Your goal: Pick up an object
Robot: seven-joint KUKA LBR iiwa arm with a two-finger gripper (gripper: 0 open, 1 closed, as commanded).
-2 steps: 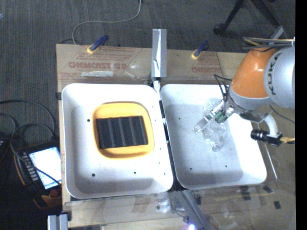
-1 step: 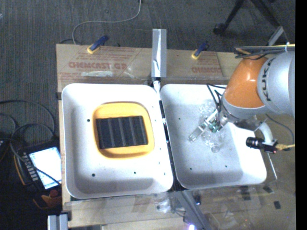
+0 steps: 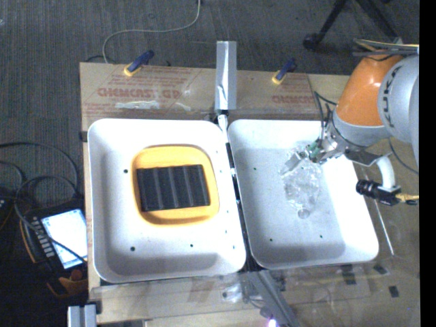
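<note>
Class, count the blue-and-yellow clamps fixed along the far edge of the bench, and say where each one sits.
2. One clamp sits behind the left bin; the other clamp sits behind the right bin. The arm may hide more at the right.

Matt white bins (image 3: pixel 109 251), crinkly clear plastic (image 3: pixel 303 182) — glossy

This looks like a robot lab. A grey arm (image 3: pixel 402 107) reaches over a plywood counter (image 3: pixel 157 94) held by clamps (image 3: pixel 138 63). Loose cables (image 3: pixel 41 182) cross the carpet (image 3: pixel 54 33).
</note>
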